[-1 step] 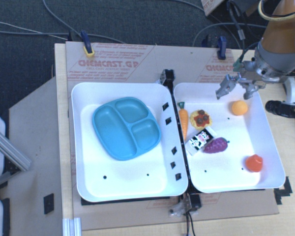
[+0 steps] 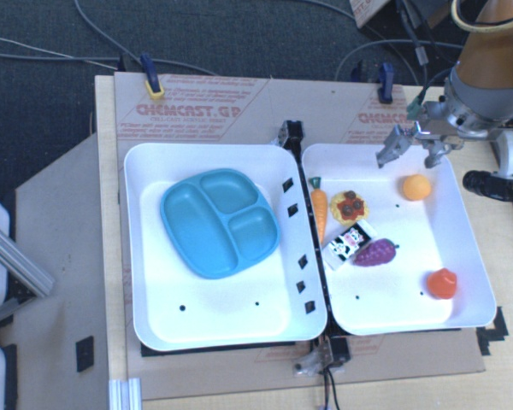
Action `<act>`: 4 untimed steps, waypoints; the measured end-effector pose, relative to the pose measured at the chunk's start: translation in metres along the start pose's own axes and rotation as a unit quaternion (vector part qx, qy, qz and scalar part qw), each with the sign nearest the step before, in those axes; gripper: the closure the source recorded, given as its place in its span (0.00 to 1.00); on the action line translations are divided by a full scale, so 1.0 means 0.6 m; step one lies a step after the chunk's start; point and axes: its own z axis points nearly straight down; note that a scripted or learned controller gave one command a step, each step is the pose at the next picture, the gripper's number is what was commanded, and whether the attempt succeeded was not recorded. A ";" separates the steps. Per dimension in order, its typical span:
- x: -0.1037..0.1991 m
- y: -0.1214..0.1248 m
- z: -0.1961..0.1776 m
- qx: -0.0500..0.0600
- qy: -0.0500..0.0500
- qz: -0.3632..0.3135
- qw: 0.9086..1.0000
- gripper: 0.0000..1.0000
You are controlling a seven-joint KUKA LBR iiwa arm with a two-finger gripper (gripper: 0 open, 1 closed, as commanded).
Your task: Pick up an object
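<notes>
The red toy (image 2: pixel 442 284) sits near the front of the right bin (image 2: pixel 474 254), by its wall, and could slip away there. Farther back, grapes (image 2: pixel 375 252), a little carton (image 2: pixel 347 244), a pizza (image 2: pixel 349 206) and a carrot (image 2: pixel 318 213) crowd together. The orange ball (image 2: pixel 416 187) could roll. The gripper (image 2: pixel 413 148) hangs just past it, fingers spread, holding nothing.

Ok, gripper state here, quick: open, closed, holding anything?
Gripper: open, fingers spread, holding nothing; it hangs over the far edge of the right bin, just beyond the orange ball.
</notes>
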 end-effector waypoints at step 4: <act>0.022 -0.014 0.224 -0.006 0.002 -0.001 1.000 1.00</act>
